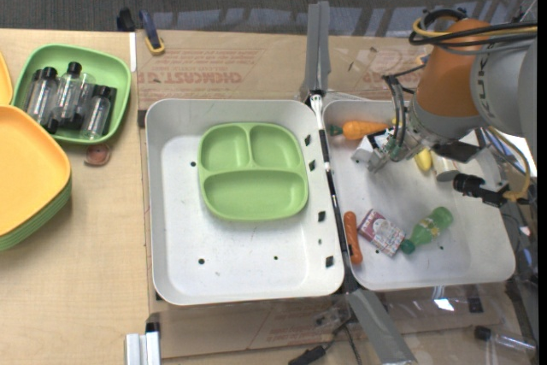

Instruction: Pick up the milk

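Over the right bin (479, 269), tool (386, 151) low at its far left, grip state unclear, milk carton (380, 232) near front, green bottle (426, 228) beside it.

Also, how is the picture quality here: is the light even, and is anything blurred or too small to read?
Camera view: light is soft and even, with faint shadows under the green divided plate; the white bins look bright but not glared; the end effector region is cluttered and indistinct; print on the small milk carton is too small to read.
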### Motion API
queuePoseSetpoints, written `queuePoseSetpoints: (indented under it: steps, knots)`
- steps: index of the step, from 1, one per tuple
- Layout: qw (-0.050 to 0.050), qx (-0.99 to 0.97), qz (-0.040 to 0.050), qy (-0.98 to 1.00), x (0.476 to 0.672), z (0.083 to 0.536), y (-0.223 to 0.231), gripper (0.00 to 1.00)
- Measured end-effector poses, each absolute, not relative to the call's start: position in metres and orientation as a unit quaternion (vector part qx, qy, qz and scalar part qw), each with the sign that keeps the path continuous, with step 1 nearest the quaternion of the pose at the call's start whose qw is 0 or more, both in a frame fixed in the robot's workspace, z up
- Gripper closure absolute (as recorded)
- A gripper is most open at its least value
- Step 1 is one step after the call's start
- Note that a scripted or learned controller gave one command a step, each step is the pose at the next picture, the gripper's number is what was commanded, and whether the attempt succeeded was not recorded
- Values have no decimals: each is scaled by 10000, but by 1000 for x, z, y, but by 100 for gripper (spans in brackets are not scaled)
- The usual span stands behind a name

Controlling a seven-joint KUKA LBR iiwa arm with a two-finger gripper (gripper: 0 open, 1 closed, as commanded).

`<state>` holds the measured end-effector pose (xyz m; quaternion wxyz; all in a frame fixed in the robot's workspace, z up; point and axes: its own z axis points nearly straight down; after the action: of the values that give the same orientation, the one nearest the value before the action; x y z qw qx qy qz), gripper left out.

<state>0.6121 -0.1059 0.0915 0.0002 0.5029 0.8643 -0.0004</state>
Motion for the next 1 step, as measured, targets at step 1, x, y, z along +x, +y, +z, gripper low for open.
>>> queuePoseSetpoints:
  steps: [1]
  knots:
    - [9,4492,-3,8934,579,175,-114,100]
